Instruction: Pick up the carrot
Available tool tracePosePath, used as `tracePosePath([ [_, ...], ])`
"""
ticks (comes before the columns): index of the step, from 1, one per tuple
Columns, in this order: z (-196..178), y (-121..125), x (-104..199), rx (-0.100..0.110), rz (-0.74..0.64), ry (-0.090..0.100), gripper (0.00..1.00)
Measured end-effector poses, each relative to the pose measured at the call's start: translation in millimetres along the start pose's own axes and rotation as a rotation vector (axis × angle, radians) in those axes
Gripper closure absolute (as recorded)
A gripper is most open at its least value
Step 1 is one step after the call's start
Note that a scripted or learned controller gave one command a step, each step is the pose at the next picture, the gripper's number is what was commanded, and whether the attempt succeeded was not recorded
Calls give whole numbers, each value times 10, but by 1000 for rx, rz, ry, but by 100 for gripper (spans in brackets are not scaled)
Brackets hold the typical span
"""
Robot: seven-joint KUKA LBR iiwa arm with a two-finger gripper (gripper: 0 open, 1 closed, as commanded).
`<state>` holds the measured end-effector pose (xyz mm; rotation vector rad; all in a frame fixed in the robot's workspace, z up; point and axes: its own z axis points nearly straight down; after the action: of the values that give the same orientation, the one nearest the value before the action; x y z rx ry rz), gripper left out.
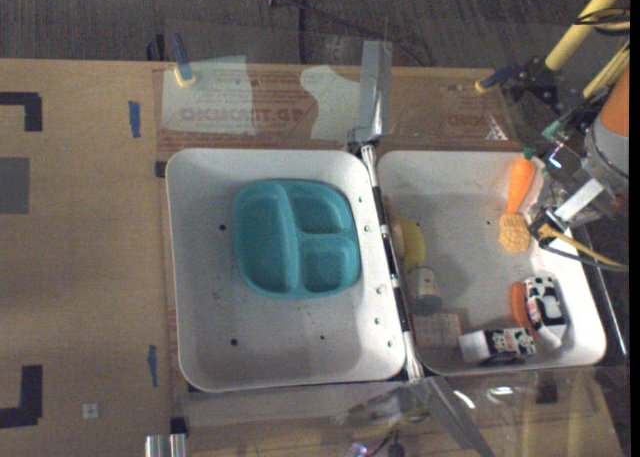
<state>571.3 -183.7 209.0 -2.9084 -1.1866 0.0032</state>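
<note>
I see open floor across the middle of the right bin [455,195], between its left wall and the carrot [520,183]. The carrot leans at the far right wall with a waffle piece [514,234] touching its near end and the claw [560,207] just beside it. Along the near wall, two milk cartons [510,343] and small blocks [430,305] crowd the way. In the left bin, a teal plate [296,237] takes the centre.
</note>
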Motion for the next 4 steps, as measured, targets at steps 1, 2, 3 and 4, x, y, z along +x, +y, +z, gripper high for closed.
tracePosePath([
  [1, 1100, -559, -275, -1, -325, 2, 100],
  [2, 886, 97, -99, -2, -380, 2, 100],
  [3, 98, 415, 699, 9, -166, -5, 100],
  [4, 1044, -342, -292, 1, -570, 2, 100],
])
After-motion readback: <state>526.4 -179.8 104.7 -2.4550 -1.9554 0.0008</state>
